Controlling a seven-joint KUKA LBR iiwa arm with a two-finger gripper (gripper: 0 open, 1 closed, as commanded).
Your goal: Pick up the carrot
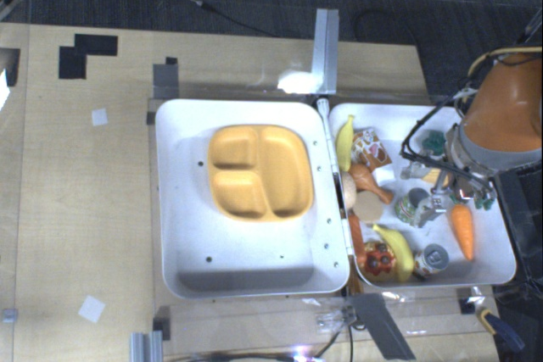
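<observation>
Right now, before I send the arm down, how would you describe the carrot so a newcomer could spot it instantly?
Look at the right-hand white bin, the one crowded with toy food, not the one holding the yellow divided plate. Go to its right side, just below the arm's orange band. The carrot lies there pointing toward the near rim: a plain orange cone, unlike the curved yellow bananas further left.

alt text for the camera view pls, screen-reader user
A grey-and-orange robot arm reaches from the right over the right white bin, its gripper just left of a carrot among toy foods. The left bin holds a yellow divided tray.
</observation>
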